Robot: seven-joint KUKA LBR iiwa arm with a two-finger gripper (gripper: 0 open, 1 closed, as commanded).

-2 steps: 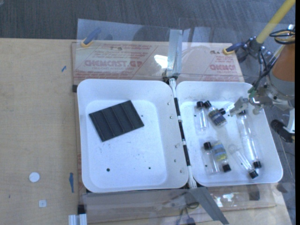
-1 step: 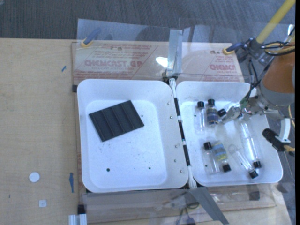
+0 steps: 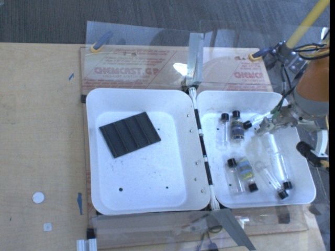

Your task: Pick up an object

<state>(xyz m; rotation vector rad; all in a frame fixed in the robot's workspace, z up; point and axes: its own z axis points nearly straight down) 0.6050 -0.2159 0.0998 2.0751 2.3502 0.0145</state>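
Nearest the camera, clear glass vials with black caps point(image 3: 277, 171) lie scattered in the right shallow white bin point(image 3: 309, 192) on the desk point(image 3: 42, 140). Farther back, the end effector point(image 3: 268, 124) hovers just above-left of them, a long vial running toward the near corner; its state I cannot tell.

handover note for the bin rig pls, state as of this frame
Gripper: low over the upper part of the right bin, near the vials; finger state can't be read, nothing visibly held.
Right bin: several small clear vials with black caps, scattered, mostly lying on their sides.
Left bin: one dark ribbed flat panel, lying at an angle.
Done: no pick evident.
Left: grasp one object and lift it clear.
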